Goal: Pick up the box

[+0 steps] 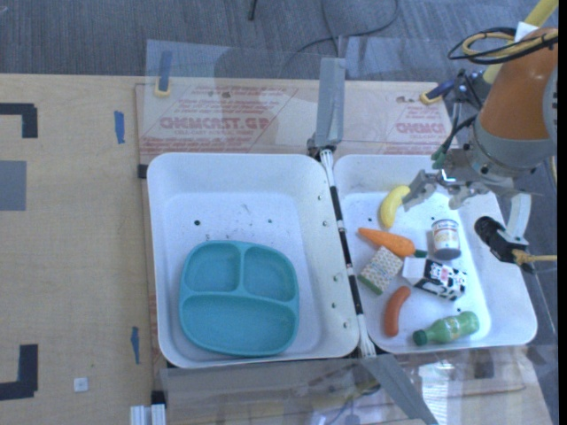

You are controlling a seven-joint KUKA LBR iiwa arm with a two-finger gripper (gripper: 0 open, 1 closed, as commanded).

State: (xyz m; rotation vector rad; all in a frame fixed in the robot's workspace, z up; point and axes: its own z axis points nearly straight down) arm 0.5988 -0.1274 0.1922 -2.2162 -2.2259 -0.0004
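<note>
Hand seen spread over right bin, nothing held.
Fingers splayed wide btwn banana & can; box lies apart, untouched.

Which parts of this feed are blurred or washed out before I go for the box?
Camera view: soft focus overall; the right bin is brightly lit, its rim nearly washed out; the box reads clearly beside the carrot; the tool is blurred and dark against the arm; glare on the bench-front plastic.

The box sits hemmed in: carrot just above, sausage below, cow toy right; its left side toward the bin wall stays open.
</note>
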